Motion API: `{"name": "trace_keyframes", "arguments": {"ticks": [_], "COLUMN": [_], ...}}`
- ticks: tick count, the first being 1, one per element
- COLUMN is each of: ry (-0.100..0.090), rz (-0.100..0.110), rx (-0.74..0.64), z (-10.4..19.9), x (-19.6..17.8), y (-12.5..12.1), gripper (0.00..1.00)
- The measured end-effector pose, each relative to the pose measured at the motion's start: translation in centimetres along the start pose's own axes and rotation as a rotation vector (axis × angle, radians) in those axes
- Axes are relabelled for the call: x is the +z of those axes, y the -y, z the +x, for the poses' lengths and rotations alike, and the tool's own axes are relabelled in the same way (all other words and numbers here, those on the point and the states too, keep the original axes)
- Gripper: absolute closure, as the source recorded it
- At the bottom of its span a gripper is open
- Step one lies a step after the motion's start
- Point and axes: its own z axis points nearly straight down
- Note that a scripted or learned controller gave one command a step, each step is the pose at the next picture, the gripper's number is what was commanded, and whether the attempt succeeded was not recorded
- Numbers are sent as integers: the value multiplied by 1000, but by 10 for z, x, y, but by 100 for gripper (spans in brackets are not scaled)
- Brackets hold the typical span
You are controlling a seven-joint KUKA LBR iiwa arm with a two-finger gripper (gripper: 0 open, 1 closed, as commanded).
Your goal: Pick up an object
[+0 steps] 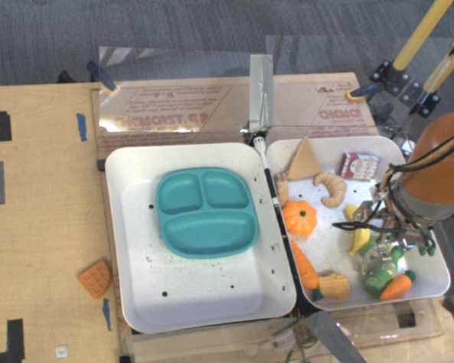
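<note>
The end effector (378,237) is down low in the right bin (440,279), right over the banana (359,236) and the green toy (380,275). Cannot tell its opening through the cables. Looks like the approach; next, close on one piece and lift cleanly.

- Small orange pumpkin (299,218) sits upright at the right bin's left wall.
- Croissant (333,188) lies just beside it, toward the back.
- Yellow banana (358,236) lies mid-bin.
- Carrot (305,268) lies along the left wall.
</note>
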Motion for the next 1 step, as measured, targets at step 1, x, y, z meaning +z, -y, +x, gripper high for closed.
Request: {"name": "trace_keyframes", "arguments": {"ticks": [1], "ry": [0], "rz": [1], "rx": [-6], "z": [-8], "x": [0], "y": [2], "gripper": [0]}}
